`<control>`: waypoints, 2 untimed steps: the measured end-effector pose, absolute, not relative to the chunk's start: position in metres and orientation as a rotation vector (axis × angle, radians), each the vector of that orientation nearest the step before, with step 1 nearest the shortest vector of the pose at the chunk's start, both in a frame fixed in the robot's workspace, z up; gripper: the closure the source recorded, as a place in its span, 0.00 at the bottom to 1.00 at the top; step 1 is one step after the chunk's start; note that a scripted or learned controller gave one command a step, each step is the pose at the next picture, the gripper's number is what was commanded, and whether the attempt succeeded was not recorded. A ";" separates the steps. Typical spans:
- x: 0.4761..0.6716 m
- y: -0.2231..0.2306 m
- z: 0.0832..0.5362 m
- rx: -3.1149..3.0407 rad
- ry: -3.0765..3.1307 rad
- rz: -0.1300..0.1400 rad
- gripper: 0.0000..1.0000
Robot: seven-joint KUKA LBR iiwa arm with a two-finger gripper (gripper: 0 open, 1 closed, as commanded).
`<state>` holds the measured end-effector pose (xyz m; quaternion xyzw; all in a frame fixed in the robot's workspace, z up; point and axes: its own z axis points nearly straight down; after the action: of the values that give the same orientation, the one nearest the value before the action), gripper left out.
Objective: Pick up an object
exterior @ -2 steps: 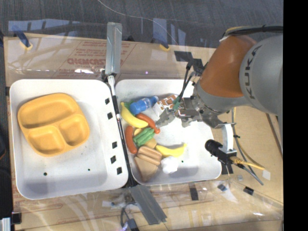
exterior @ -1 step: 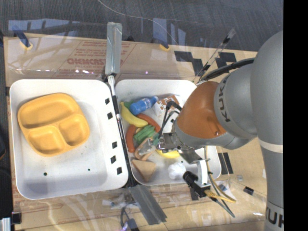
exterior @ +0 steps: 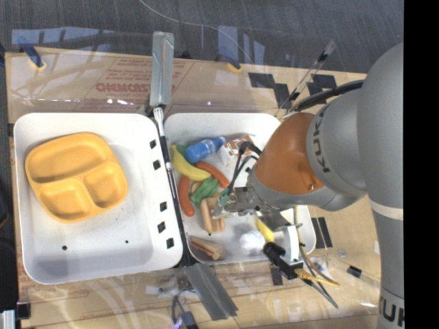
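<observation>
Orange-banded arm's gripper sits low in the crowded right bin, jaw state unclear; tight-packed toy food risks a multi-item snag or slip.

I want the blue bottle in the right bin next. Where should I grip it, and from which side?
Grip the blue bottle across its body, probably coming straight down. It lies on its side, white cap toward the bin's far right, body resting against the banana. Its upper side looks free, so set the fingers across its width, clear of the narrower cap end.
</observation>
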<state>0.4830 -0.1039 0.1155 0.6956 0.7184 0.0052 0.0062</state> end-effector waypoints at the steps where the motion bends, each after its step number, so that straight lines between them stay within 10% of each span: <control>1: 0.510 -0.059 0.202 2.653 1.687 -0.001 1.00; 2: 0.535 -0.049 0.191 2.509 1.893 -0.003 1.00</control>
<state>0.5355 -0.0492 0.1905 0.7983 0.6023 -0.0010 -0.0008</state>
